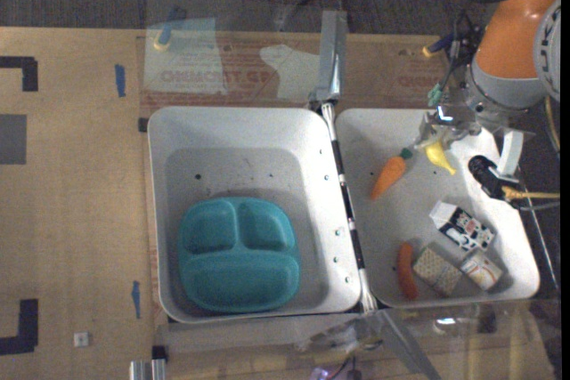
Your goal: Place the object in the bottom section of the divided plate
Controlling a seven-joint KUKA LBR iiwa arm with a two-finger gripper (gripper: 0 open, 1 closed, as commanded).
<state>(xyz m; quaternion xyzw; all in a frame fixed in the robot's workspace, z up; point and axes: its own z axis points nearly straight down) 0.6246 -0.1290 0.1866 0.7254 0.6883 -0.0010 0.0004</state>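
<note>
Nearest, in the left bin (169, 133): a teal divided plate (238, 254) against the front wall, its wide section toward the front edge, two smaller sections behind. In the right bin (374, 133), along the front edge: an orange sausage-like piece (406, 270), a speckled tan block (438, 270) touching a small box (482, 270), and a black-and-white printed carton (463, 226) just behind. Farther back, mid-bin: a toy carrot (388, 176), tilted, green top toward the back right corner. Beside that top, a yellow banana-like toy (439, 157) under the gripper (443, 131) near the back right corner; cannot tell its grip.
</note>
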